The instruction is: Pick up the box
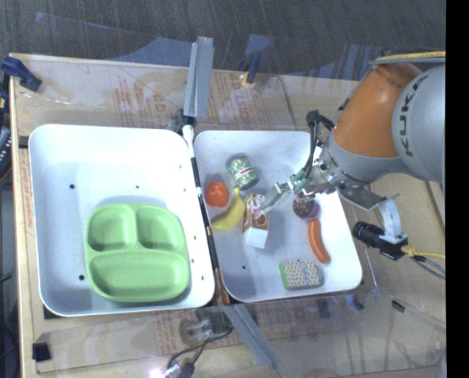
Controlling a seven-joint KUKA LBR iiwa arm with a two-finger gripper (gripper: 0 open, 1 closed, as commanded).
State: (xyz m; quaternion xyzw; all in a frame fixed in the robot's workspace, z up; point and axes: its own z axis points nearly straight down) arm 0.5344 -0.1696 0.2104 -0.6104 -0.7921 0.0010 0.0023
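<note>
The box [256,222] is a small carton with a brown and red printed face and a white lower end. It lies near the middle of the right bin [336,266], beside a banana. My gripper [285,189] hangs low over the right bin, just up and to the right of the box, and its tip reaches toward the box's upper right corner. Nothing shows held in it.
Around the box lie a banana [231,214], a red tomato [216,193], a green can [241,171], a purple fruit [305,207], an orange sausage [319,242] and a patterned green pad [300,273]. The left bin [53,164] holds a green divided tray [138,253].
</note>
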